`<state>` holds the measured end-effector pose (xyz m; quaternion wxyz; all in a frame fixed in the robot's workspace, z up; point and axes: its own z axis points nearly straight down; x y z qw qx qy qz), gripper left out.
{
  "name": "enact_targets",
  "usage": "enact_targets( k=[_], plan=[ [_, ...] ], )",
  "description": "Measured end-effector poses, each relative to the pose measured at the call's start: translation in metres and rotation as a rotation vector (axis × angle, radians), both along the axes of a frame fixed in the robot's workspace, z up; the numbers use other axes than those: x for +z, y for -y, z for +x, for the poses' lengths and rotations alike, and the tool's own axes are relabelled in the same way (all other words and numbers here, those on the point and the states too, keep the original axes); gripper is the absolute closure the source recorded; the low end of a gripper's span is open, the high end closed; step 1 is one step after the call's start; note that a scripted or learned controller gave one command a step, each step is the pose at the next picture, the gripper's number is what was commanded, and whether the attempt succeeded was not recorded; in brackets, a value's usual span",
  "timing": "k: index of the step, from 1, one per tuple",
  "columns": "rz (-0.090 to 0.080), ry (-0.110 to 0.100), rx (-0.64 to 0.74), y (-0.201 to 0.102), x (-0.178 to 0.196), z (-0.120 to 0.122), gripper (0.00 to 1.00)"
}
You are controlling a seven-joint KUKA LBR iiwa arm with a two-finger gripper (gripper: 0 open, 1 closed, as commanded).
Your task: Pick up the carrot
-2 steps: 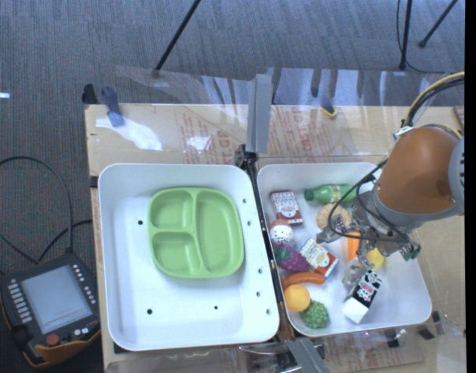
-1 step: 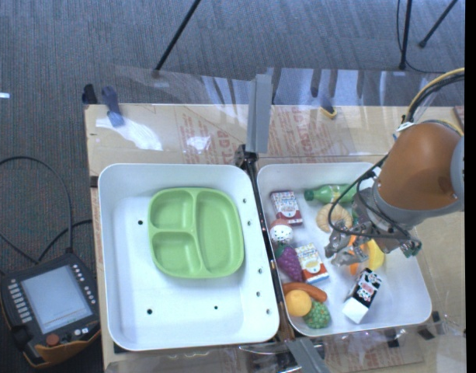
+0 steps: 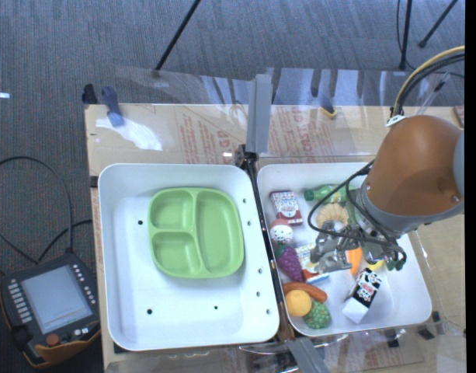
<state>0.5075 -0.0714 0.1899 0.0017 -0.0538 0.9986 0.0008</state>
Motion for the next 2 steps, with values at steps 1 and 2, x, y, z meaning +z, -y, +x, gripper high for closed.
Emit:
enact_targets(
  k=[1,2],
  plan=[
    [-0.001,0.000,0.183,-0.0073,0.0544,0.0644,1.00],
    [0.000,-0.002,0.183,-0.0072,0.0535,0.0640,0.00]
  ],
)
